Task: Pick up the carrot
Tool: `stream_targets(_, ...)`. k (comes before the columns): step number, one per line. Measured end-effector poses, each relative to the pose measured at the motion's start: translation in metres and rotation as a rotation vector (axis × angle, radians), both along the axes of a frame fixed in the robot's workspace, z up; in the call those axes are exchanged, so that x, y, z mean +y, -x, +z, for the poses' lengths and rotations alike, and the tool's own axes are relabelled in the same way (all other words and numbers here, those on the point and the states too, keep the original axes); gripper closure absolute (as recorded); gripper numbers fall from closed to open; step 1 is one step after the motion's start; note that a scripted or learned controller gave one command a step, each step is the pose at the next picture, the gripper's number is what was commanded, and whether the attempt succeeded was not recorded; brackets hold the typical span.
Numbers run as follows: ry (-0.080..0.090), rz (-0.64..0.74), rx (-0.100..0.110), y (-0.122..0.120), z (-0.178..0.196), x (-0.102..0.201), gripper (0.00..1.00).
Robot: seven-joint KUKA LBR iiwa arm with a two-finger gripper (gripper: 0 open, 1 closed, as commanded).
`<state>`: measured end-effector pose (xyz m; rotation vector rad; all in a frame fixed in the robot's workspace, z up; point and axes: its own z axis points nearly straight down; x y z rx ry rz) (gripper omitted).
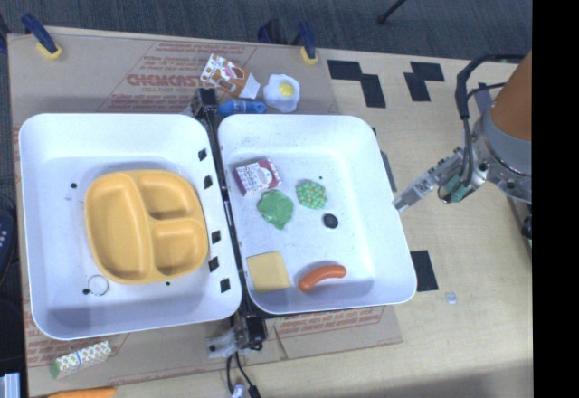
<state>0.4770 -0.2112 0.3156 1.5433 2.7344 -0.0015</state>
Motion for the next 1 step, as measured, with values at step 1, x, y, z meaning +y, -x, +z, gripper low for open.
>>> stream_targets(1,-0.002,-0.239,0.003,-0.0005,-0.0242,0.0089,1.00)
